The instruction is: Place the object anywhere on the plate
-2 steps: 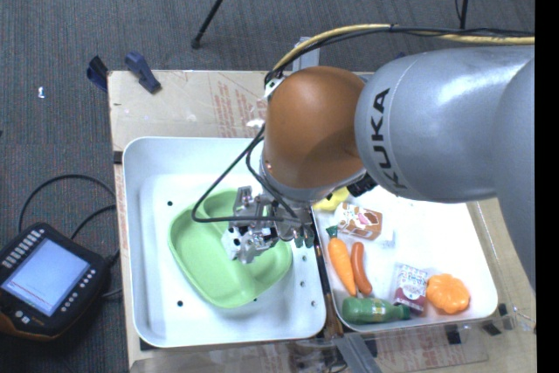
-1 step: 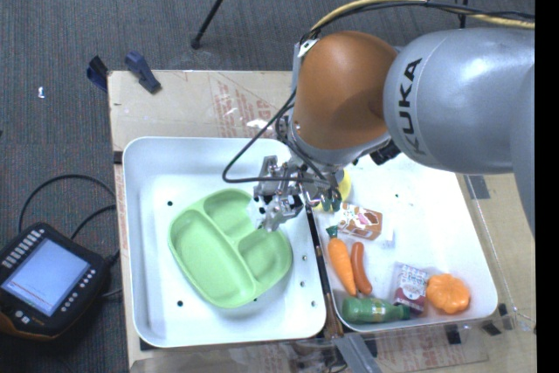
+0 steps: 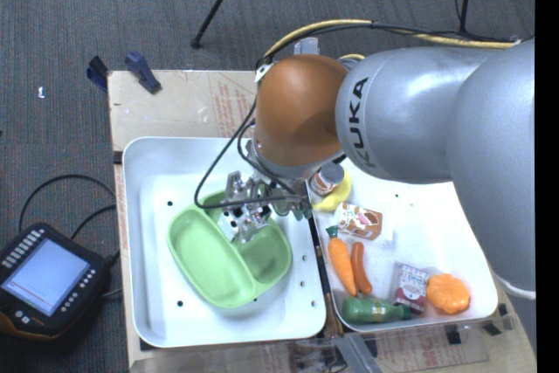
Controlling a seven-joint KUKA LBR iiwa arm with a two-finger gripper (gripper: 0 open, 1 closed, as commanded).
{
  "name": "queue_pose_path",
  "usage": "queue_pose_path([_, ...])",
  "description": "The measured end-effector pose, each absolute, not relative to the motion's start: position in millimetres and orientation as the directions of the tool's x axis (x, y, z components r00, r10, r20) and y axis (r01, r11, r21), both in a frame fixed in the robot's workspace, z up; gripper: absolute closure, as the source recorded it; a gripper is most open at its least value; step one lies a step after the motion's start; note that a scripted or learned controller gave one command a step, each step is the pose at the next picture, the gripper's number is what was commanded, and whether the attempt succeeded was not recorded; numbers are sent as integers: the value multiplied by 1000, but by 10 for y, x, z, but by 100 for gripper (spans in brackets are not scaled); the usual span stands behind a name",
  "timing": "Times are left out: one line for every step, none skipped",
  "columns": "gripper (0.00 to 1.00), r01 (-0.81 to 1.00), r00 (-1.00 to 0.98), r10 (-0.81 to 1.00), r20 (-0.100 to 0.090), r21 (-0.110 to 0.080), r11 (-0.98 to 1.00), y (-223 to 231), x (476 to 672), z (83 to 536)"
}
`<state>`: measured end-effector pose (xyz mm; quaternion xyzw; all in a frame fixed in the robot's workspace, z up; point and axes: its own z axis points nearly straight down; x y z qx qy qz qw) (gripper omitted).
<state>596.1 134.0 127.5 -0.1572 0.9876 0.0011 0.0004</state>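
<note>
Camera view, gripper (image 3: 247, 214) poised over green plate (image 3: 229, 259) in left bin (image 3: 140, 188), finger state cannot be told, carrot (image 3: 341, 265) lying in right bin (image 3: 454, 214)

"KUKA" in black letters on the grey arm (image 3: 410, 122)

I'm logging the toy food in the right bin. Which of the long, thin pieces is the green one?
The green bottle-shaped piece lying along the right bin's front edge. The carrot and sausage above it are orange and reddish.
</note>
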Motion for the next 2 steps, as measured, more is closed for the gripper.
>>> queue_pose_path([100,-413,-911,-413,-10,1,911,1177,6312,1217])
queue_pose_path([0,-412,-911,-412,-4,2,911,1170,6296,1186])
